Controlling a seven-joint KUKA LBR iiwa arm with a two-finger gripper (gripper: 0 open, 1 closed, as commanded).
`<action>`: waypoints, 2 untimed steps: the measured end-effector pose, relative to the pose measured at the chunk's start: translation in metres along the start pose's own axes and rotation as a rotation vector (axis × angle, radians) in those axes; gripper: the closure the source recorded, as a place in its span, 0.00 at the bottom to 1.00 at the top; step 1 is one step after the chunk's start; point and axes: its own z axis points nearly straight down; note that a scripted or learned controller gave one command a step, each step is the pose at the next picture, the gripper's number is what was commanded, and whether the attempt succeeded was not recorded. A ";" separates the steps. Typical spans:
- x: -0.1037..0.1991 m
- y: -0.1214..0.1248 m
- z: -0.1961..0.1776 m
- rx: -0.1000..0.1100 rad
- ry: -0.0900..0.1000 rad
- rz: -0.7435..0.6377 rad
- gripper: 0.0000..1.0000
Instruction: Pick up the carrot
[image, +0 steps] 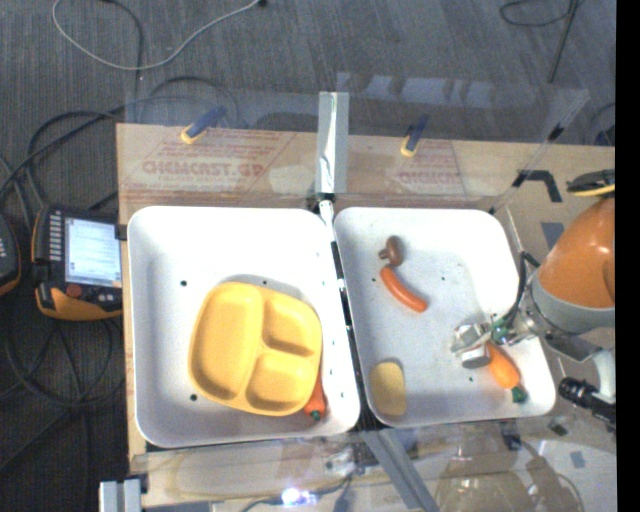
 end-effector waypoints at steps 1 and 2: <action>-0.023 0.079 0.005 0.014 0.005 0.103 1.00; -0.015 0.031 -0.101 0.039 0.007 0.293 1.00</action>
